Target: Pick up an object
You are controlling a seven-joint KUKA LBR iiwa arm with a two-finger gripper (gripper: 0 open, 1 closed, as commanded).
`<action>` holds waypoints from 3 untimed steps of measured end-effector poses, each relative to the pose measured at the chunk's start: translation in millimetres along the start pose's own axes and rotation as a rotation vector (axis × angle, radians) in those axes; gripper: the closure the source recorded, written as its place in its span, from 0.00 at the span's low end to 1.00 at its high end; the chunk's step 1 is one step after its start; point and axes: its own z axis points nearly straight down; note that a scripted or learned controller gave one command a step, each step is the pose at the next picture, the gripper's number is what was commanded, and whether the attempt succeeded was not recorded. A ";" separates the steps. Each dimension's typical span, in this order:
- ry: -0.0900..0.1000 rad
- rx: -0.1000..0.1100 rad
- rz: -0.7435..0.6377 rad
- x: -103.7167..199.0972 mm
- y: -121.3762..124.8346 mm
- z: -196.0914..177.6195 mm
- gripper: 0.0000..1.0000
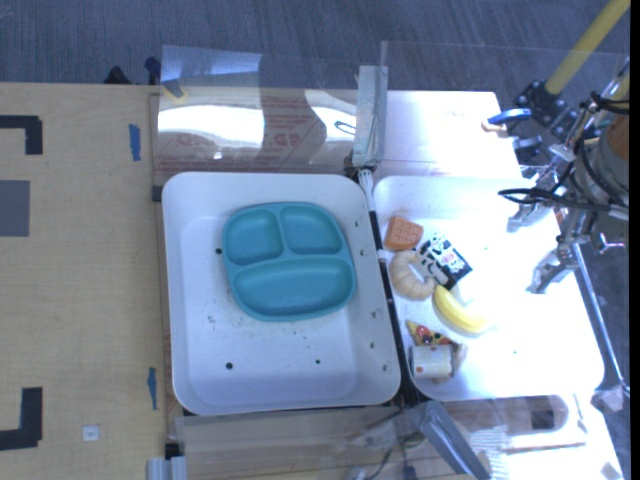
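Hovering with its metal fingers spread and empty, the claw (553,253) sits right of the curved yellow plastic banana (459,311), poised over the right bin's bare floor beside the clustered toys.

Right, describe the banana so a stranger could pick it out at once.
Start at the right white bin, the one without the blue divided plate. A cluster of small items lies along its left side; the banana sits at the cluster's right edge, just below a black-and-white object. It is the only yellow, curved piece there.
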 end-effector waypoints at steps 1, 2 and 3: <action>0.014 -0.005 0.091 -8.2 46.2 112.1 0.00; -0.029 -0.005 0.492 -31.6 41.6 157.9 0.00; -0.030 -0.010 0.853 -90.0 45.4 166.6 0.00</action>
